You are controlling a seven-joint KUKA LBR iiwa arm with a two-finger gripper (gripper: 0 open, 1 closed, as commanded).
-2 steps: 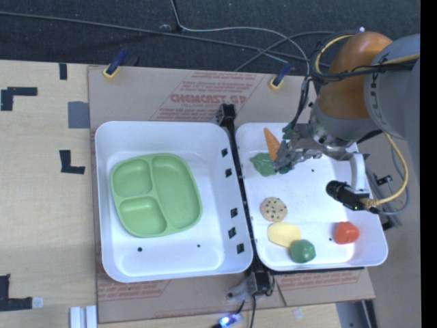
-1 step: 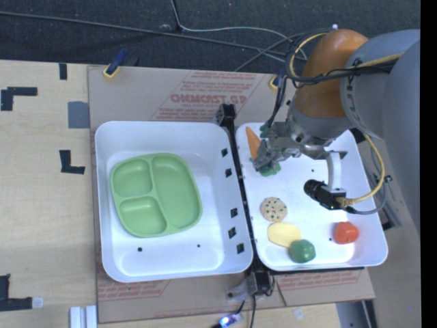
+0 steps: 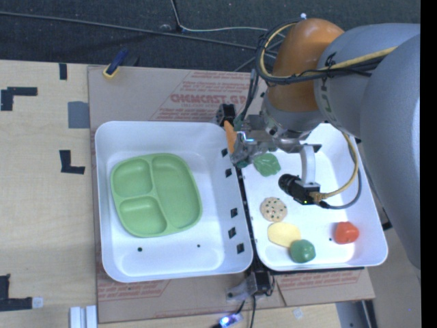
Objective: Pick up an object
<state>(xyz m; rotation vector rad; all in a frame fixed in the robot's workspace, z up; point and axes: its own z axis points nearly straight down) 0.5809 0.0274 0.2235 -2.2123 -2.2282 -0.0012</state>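
The right bin [image 3: 369, 255] holds, nearest, a green ball [image 3: 302, 251] touching a yellow lump [image 3: 283, 234], with a red piece [image 3: 345, 232] apart, then a cookie [image 3: 274, 209]. Farther back a green leaf [image 3: 266, 163] lies under the gripper [image 3: 246, 150], which seems mid-reach; whether its jaws are spread or pressed together I cannot tell. Next it likely must close and lift. The left bin [image 3: 109, 251] holds a green tray [image 3: 156, 194].
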